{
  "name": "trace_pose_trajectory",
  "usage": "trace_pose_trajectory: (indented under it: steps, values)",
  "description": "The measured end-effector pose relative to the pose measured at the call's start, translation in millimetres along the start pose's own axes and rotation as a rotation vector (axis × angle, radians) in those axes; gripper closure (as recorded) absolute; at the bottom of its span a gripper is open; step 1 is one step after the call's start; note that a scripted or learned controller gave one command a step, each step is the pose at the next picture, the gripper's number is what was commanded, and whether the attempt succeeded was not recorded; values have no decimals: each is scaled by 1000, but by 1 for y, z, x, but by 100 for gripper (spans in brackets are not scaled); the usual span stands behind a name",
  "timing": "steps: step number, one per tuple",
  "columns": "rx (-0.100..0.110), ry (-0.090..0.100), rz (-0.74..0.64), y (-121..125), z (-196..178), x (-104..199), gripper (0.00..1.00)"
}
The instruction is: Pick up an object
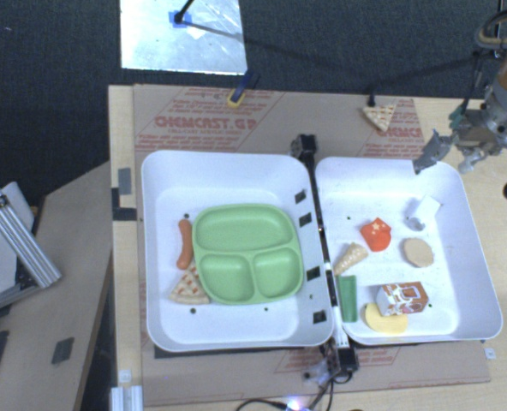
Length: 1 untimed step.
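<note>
My gripper [449, 154] hovers over the far right corner of the right bin [476, 255], fingers spread open with nothing between them. Below it in that bin lie a small white piece [421, 210], a red pepper-like toy [376, 235], a round tan cookie [418, 252], a pale wedge [350, 257], a green stick [347, 298], a small carton [402, 298] and a yellow banana-like piece [384, 319]. All of them rest apart from the gripper.
The left bin [164, 195] holds a green divided plate [247, 253], a sausage [185, 242] and a waffle-like wedge [187, 288]. A pizza slice [379, 115] lies on the cardboard beyond the right bin. A black divider [312, 221] runs between the bins.
</note>
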State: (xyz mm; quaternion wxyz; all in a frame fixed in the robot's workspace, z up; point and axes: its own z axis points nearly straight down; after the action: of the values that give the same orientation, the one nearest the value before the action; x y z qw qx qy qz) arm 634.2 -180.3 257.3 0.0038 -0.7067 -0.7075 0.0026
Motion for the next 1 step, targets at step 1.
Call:
trace_pose_trajectory:
  steps: [1]
  values:
    - [-11,-2,-3,2,-7,1,0]
